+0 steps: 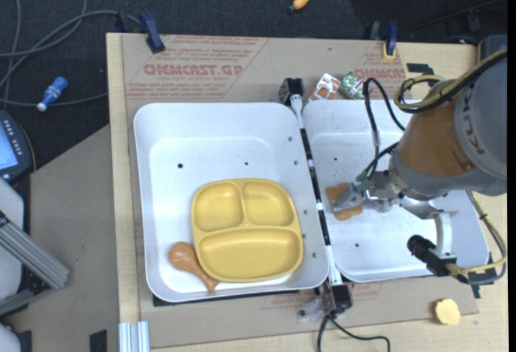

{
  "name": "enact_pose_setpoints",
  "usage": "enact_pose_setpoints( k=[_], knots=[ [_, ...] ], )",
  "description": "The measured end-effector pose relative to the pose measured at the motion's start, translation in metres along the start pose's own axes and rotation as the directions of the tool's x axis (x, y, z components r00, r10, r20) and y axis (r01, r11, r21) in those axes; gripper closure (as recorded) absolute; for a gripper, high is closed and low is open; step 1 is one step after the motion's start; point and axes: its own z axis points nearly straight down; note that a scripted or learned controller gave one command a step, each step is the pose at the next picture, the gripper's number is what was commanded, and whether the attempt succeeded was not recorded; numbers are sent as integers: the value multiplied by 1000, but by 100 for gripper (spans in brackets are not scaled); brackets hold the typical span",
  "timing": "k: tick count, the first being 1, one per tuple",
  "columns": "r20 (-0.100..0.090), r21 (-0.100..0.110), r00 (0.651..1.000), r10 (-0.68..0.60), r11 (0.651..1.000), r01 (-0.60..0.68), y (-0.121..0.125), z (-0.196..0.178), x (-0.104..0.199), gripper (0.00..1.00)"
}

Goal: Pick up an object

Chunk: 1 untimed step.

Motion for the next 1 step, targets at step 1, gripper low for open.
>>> enact_pose_setpoints(
  k=[1],
  knots=[
    [2, -2, 1000, -3, 1000, 3, 35, -1, -13, 0]
  ],
)
